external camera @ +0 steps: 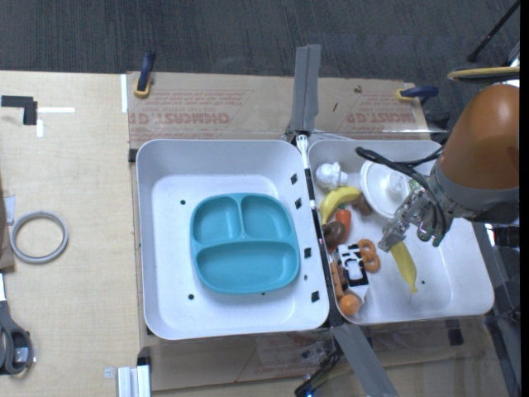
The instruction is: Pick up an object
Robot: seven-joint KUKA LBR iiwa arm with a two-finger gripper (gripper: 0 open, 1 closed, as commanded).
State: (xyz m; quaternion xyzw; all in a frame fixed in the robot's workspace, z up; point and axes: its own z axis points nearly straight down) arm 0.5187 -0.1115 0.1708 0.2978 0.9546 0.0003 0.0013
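My gripper (395, 236) hangs low over the middle of the right bin (463, 300), under the grey wrist and orange band. A thin yellow banana-like piece (407, 270) lies just below it, its upper end right at the gripper's tip; whether they touch is unclear. Along the bin's left wall sit a yellow banana (340, 198), a small white figure (330, 174), a red piece (343, 219), a brown piece (334, 233), an orange pretzel (368, 255), a black-and-white tag (353, 267) and an orange ball (350, 303). A white bowl (382, 188) lies behind the gripper.
The left bin (157, 246) holds a blue divided plate (245, 243). On the wooden bench to the left lie a grey ring (36, 236) and scissors (15, 347). A grey divider bar (306, 89) runs between the bins at the back.
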